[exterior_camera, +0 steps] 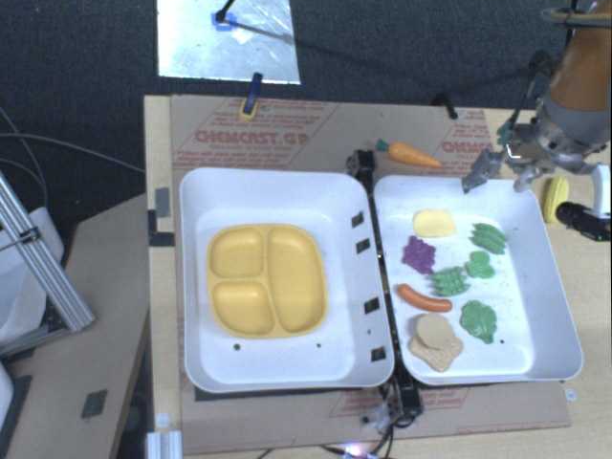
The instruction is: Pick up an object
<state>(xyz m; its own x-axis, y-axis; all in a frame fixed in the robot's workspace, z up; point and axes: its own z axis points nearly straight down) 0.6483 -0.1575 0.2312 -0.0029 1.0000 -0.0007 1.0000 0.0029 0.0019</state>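
Observation:
The right bin point(550, 285) holds toy food. A pale yellow piece point(434, 223) lies near its far edge, with purple grapes point(418, 253) just below. Green leafy pieces point(488, 237) point(449, 280) point(478, 320) lie to the right and centre. A red sausage point(424, 298) and a tan bread piece point(436, 340) lie toward the front. My gripper point(499, 176) hangs over the far edge of this bin, above and right of the yellow piece. It is open, with nothing between its fingers.
The left bin point(201, 352) holds a yellow divided plate point(268, 280). An orange carrot point(408, 154) lies on the cardboard behind the bins, left of the gripper. A blue and yellow tool point(251, 97) lies at the cardboard's far edge.

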